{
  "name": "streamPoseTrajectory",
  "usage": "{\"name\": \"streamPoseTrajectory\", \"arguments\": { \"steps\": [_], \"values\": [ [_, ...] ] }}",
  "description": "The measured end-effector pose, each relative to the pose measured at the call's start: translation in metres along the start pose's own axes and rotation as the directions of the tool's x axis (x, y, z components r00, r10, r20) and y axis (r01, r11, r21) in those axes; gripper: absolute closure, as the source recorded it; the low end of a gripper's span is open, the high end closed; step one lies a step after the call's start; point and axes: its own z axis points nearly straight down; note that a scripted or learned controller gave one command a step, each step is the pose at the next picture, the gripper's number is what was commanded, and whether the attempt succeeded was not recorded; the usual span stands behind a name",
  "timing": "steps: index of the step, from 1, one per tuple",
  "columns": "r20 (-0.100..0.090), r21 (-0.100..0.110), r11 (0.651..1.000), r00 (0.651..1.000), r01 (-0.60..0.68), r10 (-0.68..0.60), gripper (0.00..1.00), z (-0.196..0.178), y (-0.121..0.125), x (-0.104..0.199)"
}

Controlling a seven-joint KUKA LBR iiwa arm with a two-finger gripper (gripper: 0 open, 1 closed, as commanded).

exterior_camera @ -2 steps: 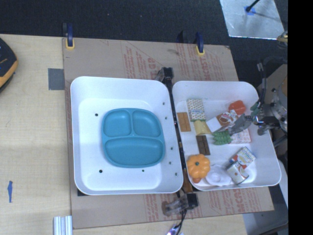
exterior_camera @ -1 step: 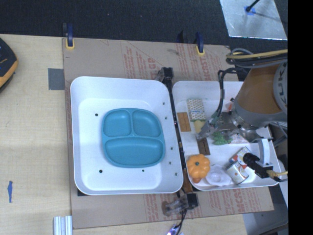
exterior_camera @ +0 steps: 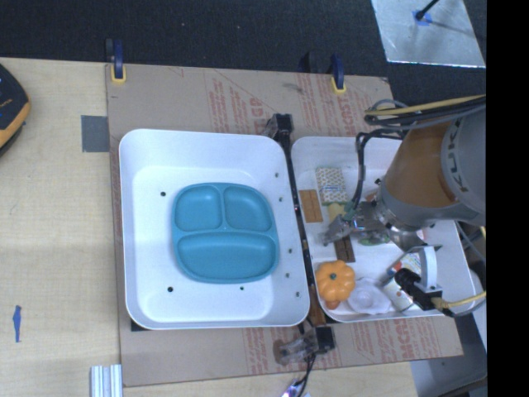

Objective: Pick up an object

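Camera view, looking down at a slant. Arm (exterior_camera: 426, 172) enters from the right over the right bin (exterior_camera: 307, 151), hiding much of its floor. Gripper (exterior_camera: 345, 228) low in the clutter near the bin's centre-left; finger state cannot be told, blurred against grey items. Small orange pumpkin (exterior_camera: 335, 280) at the bin's near-left corner, roundish, no clear long axis, stem toward the top. Patterned packet (exterior_camera: 331, 184) at the far side, long axis running far-to-near. Brown strip (exterior_camera: 311, 206) beside it along the left wall. Left bin (exterior_camera: 132, 222) holding a blue divided plate (exterior_camera: 225, 231).
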Motion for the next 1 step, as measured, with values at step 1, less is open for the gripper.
{"name": "streamPoseTrajectory", "arguments": {
  "steps": [1],
  "values": [
    [0.005,-0.006,1.000,1.000,-0.001,0.001,1.00,-0.0147,0.0018,-0.0039]
  ]
}}
